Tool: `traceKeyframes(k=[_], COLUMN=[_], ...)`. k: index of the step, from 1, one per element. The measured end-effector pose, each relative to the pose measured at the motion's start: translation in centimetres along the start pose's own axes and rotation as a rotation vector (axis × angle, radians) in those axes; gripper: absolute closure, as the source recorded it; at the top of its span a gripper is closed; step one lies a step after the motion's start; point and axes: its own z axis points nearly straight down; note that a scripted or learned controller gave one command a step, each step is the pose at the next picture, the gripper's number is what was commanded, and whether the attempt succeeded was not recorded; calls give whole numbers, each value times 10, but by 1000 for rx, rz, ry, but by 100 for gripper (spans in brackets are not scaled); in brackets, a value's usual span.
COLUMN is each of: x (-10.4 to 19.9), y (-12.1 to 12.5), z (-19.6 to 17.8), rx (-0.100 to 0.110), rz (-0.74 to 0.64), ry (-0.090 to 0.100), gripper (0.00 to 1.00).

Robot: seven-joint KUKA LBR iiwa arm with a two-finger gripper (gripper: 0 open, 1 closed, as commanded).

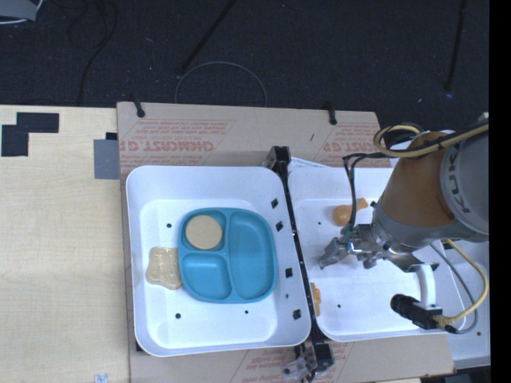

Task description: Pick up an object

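Arm (435,194) — nearest the camera — reaches over the right bin (375,325). Left of that bin, the left bin (152,325) holds a blue tray (239,270). Jaws (339,250) hang above the right bin's floor, apparently empty; their opening cannot be told. Pick not yet done — an orange object (343,213) lies just beyond the jaws.

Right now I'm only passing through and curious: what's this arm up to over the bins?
A grey KUKA arm reaches in from the right and hangs over the right bin, its gripper low near the bin's middle. A small orange object lies just beyond it, apart from the gripper, and another orange piece sits by the divider. In the left bin a blue divided plate carries a round tan item. Nothing looks picked up yet.
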Motion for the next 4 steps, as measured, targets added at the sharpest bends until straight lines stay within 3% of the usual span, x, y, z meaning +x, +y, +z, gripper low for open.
traceKeyframes(k=[1,2,4], x=[1,-1,6], y=[0,0,-9], z=[43,31,-69], rx=[-6,-6,-12], rz=[1,9,0], ry=[-2,-1,-2], gripper=[0,100,100])
